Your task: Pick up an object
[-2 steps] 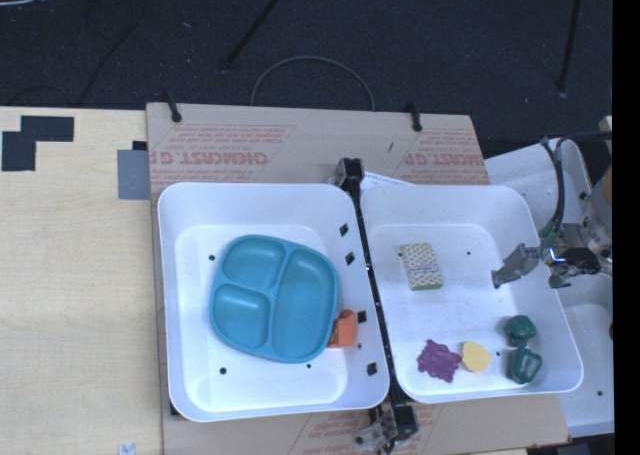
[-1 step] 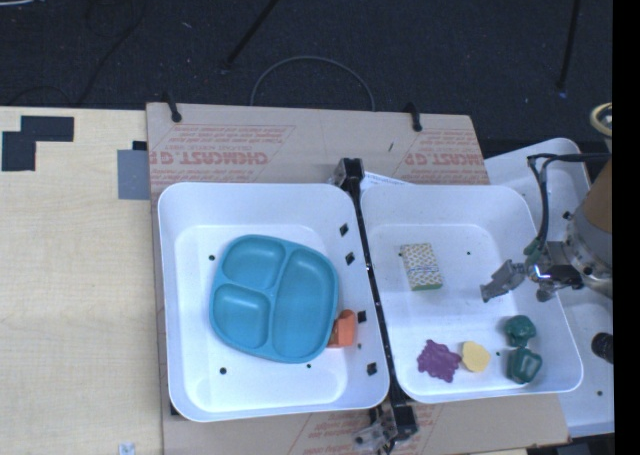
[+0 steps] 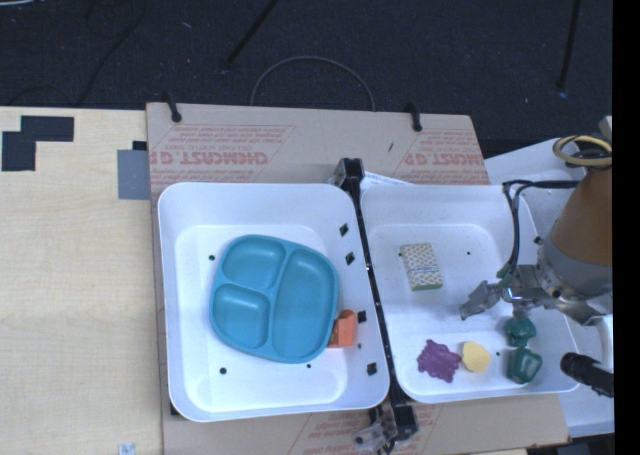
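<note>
A KUKA arm (image 3: 590, 233) reaches in from the right over the right-hand bin (image 3: 470, 213) on the desk, its tool (image 3: 490, 300) low above the bin floor. One grey finger splays out to the left; the second is lost against the wrist hardware, so whether the tool is open or closed cannot be told, and nothing is seen between its fingers.

Several small objects lie close by in that bin, and the task names none. A dark green piece (image 3: 519, 328) sits just below and to the right of the tool, a second green piece (image 3: 523, 365) nearer the front rim. A yellow lump (image 3: 476, 356) and a purple toy (image 3: 438, 360) lie side by side toward the front, below and left of the tool. A pale patterned block (image 3: 421, 266), its long axis running roughly front to back, rests apart, up and to the left.

The upper green piece looks the nearest candidate, calling for a short shift toward the front.

In the left bin (image 3: 190, 243) lies a blue divided plate (image 3: 274, 295), with a small orange block (image 3: 345, 328) touching its right edge. The green pieces' shapes are too small and dark to name.
</note>
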`<state>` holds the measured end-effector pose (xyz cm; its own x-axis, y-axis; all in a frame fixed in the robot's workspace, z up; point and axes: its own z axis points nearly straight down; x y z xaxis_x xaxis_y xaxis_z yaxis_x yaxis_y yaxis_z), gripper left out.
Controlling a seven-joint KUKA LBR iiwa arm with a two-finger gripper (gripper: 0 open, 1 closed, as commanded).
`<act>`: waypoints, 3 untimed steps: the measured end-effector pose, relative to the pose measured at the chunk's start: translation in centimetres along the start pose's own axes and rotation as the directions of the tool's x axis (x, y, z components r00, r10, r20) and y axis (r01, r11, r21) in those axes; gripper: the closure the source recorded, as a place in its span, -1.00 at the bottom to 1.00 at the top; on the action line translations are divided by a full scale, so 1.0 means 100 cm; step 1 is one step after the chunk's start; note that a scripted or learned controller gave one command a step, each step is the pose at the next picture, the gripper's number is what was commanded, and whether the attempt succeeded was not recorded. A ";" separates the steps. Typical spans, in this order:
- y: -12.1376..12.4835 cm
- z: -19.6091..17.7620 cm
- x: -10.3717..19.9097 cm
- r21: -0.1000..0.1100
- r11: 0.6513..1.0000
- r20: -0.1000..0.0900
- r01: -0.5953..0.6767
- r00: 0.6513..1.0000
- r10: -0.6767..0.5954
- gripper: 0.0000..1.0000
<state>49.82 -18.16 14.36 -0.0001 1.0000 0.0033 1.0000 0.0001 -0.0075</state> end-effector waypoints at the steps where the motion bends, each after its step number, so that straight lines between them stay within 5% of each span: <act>1: 0.000 0.053 0.002 -0.001 1.000 0.000 0.000 1.000 0.000 -1.00; 2: 0.000 0.041 0.000 -0.003 1.000 0.001 -0.006 1.000 0.006 1.00; 3: -0.001 -0.022 0.001 -0.010 1.000 0.004 0.001 1.000 -0.001 1.00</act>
<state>49.71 -18.08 16.56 -0.0013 1.0000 -0.0005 1.0000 0.0013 0.0025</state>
